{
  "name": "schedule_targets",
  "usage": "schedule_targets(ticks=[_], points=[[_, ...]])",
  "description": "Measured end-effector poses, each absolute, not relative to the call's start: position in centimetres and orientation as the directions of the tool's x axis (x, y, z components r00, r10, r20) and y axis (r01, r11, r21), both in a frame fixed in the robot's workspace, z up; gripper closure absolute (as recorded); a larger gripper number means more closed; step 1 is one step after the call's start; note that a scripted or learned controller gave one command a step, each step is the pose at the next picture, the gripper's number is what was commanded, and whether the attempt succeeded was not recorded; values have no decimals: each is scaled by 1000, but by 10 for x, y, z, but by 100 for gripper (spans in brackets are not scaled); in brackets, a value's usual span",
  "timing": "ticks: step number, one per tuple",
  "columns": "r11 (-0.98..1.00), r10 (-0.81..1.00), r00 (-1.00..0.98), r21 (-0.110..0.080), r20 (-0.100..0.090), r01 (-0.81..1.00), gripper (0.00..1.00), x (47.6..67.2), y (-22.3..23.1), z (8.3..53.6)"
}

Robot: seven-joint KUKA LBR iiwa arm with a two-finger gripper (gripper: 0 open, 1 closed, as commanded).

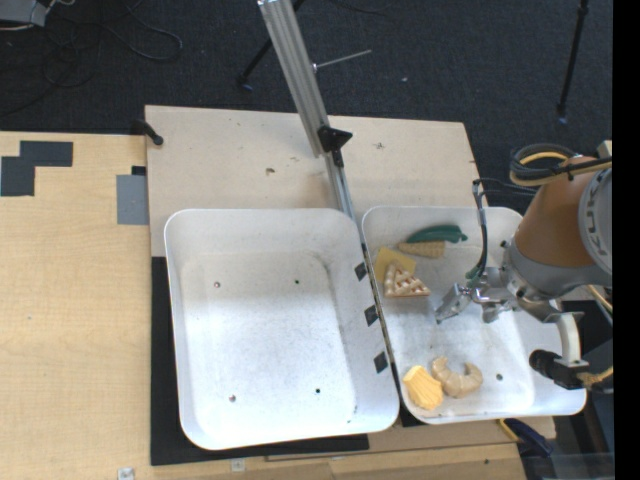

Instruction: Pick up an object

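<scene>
White bins, two side by side on the desk (250,163), left bin (260,328), right bin (500,368) holding four objects: green piece (437,234) at twelve o'clock, tan wedge (398,273) at ten, yellow piece (422,388) and beige lump (458,377) at six, pincer (452,304) low at centre, grip state unclear, pinching nothing visible.

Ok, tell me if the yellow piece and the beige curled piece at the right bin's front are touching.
Touching. The camera view shows the yellow piece pressed against the beige curled piece with no white bin floor between them.
</scene>
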State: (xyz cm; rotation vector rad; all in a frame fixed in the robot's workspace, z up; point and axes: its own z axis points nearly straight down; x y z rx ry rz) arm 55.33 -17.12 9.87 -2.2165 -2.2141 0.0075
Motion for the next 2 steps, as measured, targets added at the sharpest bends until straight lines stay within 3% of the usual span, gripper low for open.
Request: schedule_targets(ticks=[1, 2], points=[[-3, 1000, 3, -2, 1, 1000, 0, 554, -171, 92], [-9, 1000, 9, -3, 2, 1000, 100, 553, -172, 102]])
